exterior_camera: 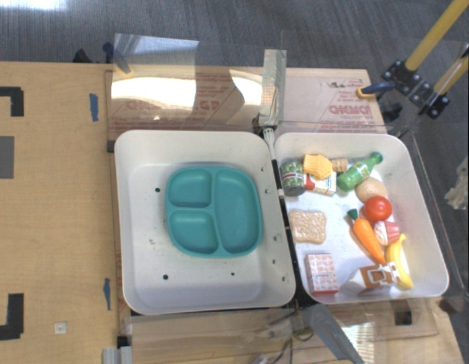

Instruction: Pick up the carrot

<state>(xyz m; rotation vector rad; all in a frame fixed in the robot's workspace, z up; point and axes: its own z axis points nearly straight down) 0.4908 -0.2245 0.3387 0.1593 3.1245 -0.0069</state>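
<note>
Two white bins (143, 158), one carrot (366, 237).

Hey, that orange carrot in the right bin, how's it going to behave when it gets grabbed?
The carrot looks like smooth moulded plastic, so probably stiff, light and a bit slippery. Its tapered, rounded body may roll or pivot if nudged. It lies against the tomato and close to the banana, so those would likely shift too.

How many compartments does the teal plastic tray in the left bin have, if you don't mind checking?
3: two stacked compartments, upper and lower, on its left, and one long compartment down its right.
</note>
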